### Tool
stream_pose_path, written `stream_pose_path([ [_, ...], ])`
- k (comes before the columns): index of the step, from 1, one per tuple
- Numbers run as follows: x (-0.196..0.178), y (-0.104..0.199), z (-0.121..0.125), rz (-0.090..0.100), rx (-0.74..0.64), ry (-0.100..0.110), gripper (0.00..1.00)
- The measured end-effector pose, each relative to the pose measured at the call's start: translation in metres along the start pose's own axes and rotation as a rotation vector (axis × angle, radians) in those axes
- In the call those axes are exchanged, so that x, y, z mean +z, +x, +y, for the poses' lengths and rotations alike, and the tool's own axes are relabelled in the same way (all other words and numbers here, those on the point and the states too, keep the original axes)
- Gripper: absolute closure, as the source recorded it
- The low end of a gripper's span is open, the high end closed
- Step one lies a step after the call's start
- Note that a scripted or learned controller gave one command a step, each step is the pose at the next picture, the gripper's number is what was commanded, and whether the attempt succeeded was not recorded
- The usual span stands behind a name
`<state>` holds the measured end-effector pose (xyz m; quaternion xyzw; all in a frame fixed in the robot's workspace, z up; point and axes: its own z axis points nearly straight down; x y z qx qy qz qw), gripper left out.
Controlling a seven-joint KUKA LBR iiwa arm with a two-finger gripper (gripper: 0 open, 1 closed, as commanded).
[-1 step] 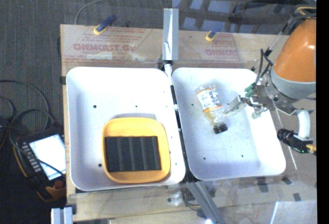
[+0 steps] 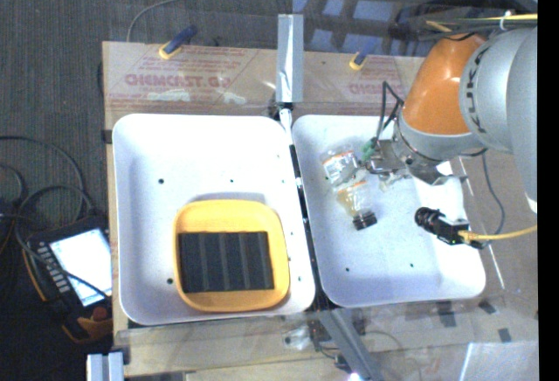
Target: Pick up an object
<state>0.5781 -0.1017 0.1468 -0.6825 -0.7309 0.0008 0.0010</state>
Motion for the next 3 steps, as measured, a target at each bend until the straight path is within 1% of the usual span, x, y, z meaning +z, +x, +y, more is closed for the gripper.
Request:
stream_pose_path([
  [1, 0.055, -0.01, 0.06, -0.007, -0.107, -0.015, 0.0],
  [2, 0.045, -0.009, 0.061, -0.006, -0.107, -0.015, 1.0],
  [3, -0.037, 0.017, 0.047, 0.0, -0.209, -0.003, 1.0],
])
